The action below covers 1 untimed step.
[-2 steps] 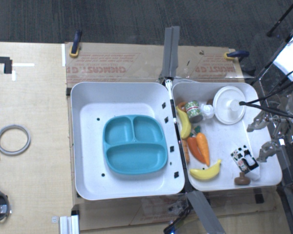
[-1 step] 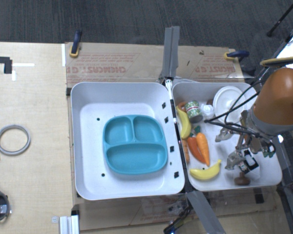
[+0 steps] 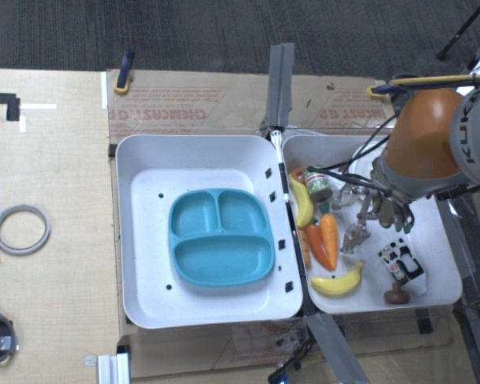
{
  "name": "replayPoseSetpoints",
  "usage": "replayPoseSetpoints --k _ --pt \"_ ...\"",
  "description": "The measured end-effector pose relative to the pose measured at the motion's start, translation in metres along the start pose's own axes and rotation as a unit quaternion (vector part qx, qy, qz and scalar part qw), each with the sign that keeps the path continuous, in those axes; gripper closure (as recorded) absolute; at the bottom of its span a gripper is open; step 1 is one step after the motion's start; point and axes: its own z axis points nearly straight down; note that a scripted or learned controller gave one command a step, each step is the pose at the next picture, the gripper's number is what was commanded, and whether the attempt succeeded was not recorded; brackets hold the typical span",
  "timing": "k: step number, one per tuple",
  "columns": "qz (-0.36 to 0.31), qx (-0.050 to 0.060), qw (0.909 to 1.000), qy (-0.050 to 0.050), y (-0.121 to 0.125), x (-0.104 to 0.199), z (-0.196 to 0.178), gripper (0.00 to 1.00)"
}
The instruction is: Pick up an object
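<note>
Hovering over the right bin point(image 3: 432, 294), the gripper point(image 3: 354, 242) hides its jaws; cannot tell their state. The carrot point(image 3: 328, 241) looks light, stiff, smooth; grip mid-length.

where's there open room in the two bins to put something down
Left bin: bare white floor rings the blue divided plate, widest toward its left wall. Right bin: crowded along its left wall with two bananas, a carrot and the claw; the freest strip lies along its front edge.
</note>
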Motion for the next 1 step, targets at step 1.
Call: replayPoseSetpoints --k 1 --pt "0.044 0.000 0.9991 0.001 0.0250 0.0552 -0.0021 0.00"
